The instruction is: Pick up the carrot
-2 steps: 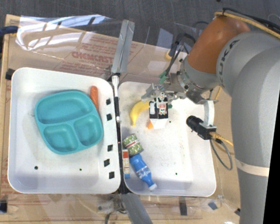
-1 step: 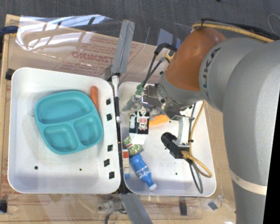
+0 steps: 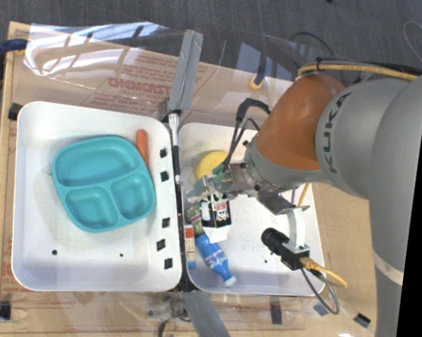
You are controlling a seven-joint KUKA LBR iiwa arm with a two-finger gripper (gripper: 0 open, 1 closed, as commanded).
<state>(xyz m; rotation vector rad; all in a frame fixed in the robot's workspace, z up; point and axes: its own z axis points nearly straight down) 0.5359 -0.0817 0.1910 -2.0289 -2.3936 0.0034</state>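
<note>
Two white bins sit side by side on the counter (image 3: 343, 220), and the carrot (image 3: 142, 145) lies in the left bin (image 3: 29, 202), a short orange stick tucked between the far right edge of the teal divided plate (image 3: 103, 181) and the wall shared with the right bin (image 3: 254, 281). That spot looks awkward to me: plate on one side, wall on the other, so little room either way. The gripper (image 3: 221, 181), meanwhile, hangs low over the right bin, just beside a yellow lemon-like thing (image 3: 210, 162) and above a blue bottle (image 3: 212, 256), well apart from the carrot. I cannot tell how its fingers stand; the wrist and cables hide them. My guess is the arm must cross the divider before any grasp counts.
</note>
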